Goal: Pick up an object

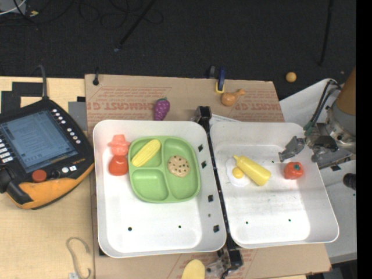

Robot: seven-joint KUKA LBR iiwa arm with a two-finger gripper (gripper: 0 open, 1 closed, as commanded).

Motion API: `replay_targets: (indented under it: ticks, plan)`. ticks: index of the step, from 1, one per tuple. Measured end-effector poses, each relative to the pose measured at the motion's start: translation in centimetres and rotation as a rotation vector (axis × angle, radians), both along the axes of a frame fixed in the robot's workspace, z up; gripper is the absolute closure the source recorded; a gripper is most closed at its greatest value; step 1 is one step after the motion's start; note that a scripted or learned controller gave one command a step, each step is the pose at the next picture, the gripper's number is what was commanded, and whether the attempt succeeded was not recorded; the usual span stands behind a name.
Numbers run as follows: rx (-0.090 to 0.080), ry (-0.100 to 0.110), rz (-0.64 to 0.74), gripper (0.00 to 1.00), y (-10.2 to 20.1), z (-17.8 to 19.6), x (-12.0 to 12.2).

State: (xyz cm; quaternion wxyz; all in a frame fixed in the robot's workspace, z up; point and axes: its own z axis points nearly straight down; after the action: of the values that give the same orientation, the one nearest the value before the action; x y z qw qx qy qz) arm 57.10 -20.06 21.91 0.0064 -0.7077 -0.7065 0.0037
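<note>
My gripper [308, 154] hangs over the right edge of the right bin [279, 228]. It is open, and there is nothing between its dark fingers [290, 150]. A small red tomato [293, 170] lies on the bin floor just below and slightly left of the gripper, apart from it. Further left in the same bin, a yellow mustard bottle [253, 170] lies tilted, partly over a fried egg [237, 173].
The left bin [151, 225] holds a green divided plate [157, 188] with a corn cob [145, 152] and a cookie [178, 166]. A red and pink toy [118, 154] sits beside it. Purple grapes [161, 108] and an orange toy [231, 96] lie behind the bins. A teach pendant [38, 150] is at the left.
</note>
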Motion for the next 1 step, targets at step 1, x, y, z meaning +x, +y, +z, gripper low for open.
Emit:
replay_targets:
  ticks: [1]
  plan:
    - [-0.003,-0.014,0.002,0.0,-0.04,0.75,0.26]
